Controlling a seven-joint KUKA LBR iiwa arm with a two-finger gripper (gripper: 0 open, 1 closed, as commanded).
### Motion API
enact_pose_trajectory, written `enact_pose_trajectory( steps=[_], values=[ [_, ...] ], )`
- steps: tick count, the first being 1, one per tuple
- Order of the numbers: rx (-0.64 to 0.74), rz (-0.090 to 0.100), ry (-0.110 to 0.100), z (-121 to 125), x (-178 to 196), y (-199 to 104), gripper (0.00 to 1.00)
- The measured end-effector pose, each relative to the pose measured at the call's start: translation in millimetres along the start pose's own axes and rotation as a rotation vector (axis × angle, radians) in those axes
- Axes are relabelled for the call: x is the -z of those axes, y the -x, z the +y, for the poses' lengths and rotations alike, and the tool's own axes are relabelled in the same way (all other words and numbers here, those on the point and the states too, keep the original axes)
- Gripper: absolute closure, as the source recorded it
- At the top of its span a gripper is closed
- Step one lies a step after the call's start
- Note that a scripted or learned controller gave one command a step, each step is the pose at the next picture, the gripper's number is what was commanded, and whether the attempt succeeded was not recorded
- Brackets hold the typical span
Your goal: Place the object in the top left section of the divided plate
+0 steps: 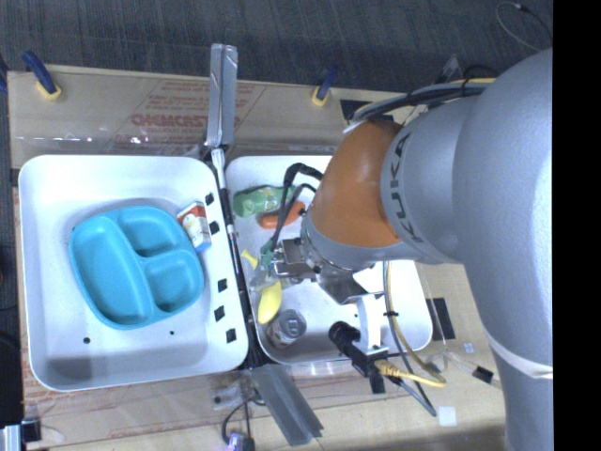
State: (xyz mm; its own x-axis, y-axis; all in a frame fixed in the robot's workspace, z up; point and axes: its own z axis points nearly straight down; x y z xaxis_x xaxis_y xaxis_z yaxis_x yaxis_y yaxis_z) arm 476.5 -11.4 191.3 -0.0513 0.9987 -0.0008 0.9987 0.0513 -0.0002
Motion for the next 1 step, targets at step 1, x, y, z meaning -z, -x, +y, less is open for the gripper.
enact_pose_trajectory(
  steps=[1],
  values=[
    [-0.077,0.001,-0.005,57.9,-1.0,-56.9,1.00]
  ],
)
